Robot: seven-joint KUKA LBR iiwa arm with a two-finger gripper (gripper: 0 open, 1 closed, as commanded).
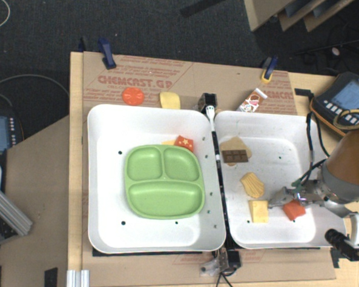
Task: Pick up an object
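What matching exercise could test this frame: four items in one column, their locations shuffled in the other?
Items:
1. green divided plate
2. orange-red block
3. orange disc
4. brown chocolate piece

Places:
A. on the cardboard beyond the left bin
B. right bin, near its upper left corner
C. middle of the left bin
D. right bin, at the gripper

Pairs: 1-C, 2-D, 3-A, 4-B

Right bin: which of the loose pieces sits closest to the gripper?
The small red-orange block, right at the gripper. The yellow cheese-like block, ridged yellow piece and brown chocolate piece lie farther left.
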